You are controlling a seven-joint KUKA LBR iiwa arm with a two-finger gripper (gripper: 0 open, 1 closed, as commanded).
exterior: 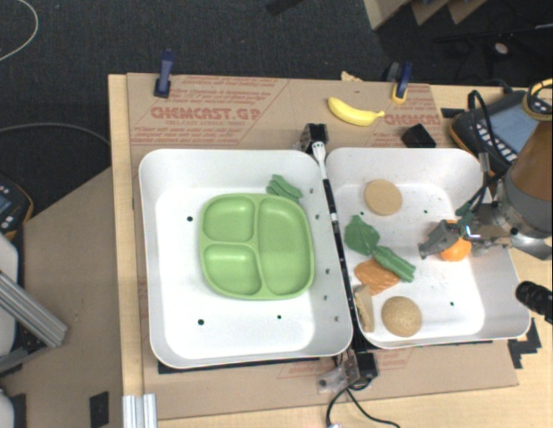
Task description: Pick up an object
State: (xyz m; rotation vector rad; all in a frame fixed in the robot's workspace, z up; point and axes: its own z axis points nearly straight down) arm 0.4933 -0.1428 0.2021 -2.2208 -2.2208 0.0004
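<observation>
Right bin (491, 324), near edge: a round tan disc (401, 315) is lying beside an orange flat piece (375, 276) and green leafy toy (370, 243). Mid-bin, the pincer (441, 239) is sitting low against a small orange object (455, 251); fingers seemingly closing around it, though blur is hiding the grip. Further back, a second tan disc (382, 196). Left bin (165, 266) is carrying a green divided plate (257, 244). Beyond, a banana (354, 111) is resting on the tabletop (214, 105).

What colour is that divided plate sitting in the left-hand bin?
Light green, all over. The divided plate shows plainly in the camera view, lying flat in the left bin.
</observation>
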